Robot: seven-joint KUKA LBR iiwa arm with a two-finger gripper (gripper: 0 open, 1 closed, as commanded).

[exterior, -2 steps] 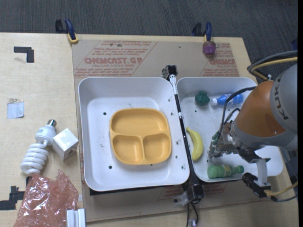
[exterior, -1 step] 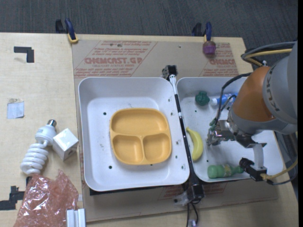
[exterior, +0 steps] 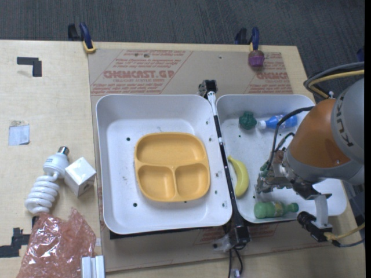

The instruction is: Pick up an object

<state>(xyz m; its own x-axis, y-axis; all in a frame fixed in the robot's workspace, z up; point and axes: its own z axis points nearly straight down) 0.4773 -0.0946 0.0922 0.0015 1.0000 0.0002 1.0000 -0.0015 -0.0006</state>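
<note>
Gripper sits low in my right bin, just above the green bottle (banana beside). Finger state: I cannot tell.

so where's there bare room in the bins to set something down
Left bin: a bare white floor strip rings the yellow divided tray, widest along the left wall and near edge. Right bin: a bare patch mid-floor between the banana and the green toy. Crowded: the near right, where the gripper sits over the green bottle.
</note>
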